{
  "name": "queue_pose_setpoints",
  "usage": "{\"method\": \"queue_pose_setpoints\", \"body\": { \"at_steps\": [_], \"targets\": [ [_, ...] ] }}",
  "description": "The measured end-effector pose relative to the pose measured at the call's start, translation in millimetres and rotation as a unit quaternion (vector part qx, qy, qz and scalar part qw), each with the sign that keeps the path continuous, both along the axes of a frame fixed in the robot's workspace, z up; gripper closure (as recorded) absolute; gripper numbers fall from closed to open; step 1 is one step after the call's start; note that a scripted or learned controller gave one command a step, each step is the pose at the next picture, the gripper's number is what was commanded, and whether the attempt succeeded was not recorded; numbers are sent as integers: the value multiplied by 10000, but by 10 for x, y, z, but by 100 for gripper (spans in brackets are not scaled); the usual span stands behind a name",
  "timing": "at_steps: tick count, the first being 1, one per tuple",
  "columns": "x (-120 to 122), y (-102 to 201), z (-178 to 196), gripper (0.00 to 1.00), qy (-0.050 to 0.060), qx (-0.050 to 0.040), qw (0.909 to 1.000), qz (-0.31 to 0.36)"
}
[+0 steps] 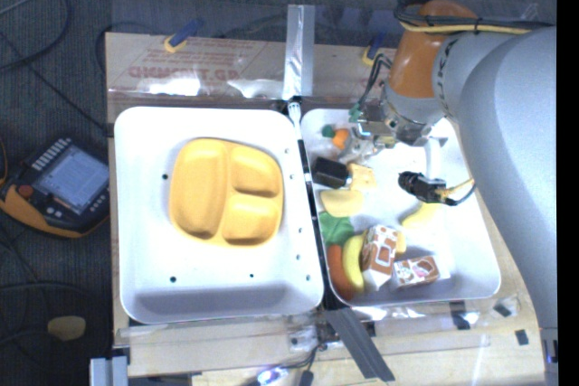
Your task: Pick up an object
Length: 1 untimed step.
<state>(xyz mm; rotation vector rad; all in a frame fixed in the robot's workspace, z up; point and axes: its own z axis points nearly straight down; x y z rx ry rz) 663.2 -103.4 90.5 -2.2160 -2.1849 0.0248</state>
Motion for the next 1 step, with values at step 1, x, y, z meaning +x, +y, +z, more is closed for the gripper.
{"method": "queue_pose_setpoints", "body": {
  "at_steps": [1],
  "targets": [
    [-4, -50, -21, 0, -23, -49, 10000, -13]
  ]
}}
